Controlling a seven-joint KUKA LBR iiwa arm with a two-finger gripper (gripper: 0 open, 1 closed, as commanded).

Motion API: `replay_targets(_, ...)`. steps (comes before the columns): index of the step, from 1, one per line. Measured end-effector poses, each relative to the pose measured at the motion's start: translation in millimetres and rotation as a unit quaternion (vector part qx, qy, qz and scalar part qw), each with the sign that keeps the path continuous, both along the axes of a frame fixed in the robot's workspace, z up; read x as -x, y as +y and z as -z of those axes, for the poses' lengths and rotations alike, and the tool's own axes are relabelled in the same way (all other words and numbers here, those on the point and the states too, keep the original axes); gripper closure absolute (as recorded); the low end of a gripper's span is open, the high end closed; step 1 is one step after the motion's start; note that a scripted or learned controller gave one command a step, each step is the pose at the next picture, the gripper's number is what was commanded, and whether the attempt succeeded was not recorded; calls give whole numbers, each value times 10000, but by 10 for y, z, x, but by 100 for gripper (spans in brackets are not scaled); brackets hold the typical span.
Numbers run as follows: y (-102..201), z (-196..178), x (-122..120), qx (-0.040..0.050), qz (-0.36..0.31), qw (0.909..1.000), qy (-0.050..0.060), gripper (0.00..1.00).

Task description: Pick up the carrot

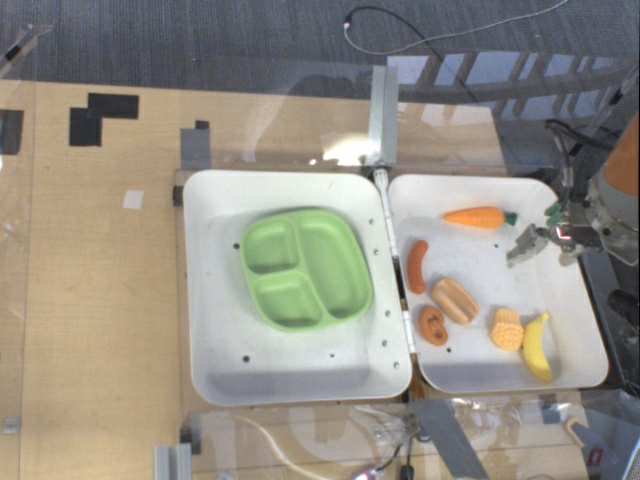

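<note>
In the camera view, the carrot (474, 218) lies flat near the far wall of the right bin (590, 363), well apart from the gripper (545, 242) at the bin's right side, whose jaws hold nothing, their opening indeterminable.

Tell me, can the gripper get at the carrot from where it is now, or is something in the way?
Probably yes. The carrot lies alone near the far wall of the right bin, apart from the sausage and hot dog. The gripper hangs just to its right, with only bare bin floor between them.
</note>
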State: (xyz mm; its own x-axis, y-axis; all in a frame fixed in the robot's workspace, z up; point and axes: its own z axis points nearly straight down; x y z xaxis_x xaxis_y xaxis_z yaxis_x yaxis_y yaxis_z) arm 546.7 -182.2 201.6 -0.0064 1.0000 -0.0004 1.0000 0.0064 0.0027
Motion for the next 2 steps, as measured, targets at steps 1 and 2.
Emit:
replay_targets(1,149,1092,208,15,-1715,9852,-28,0)
replay_targets(2,2,218,-257,19,-2736,9618,-22,0)
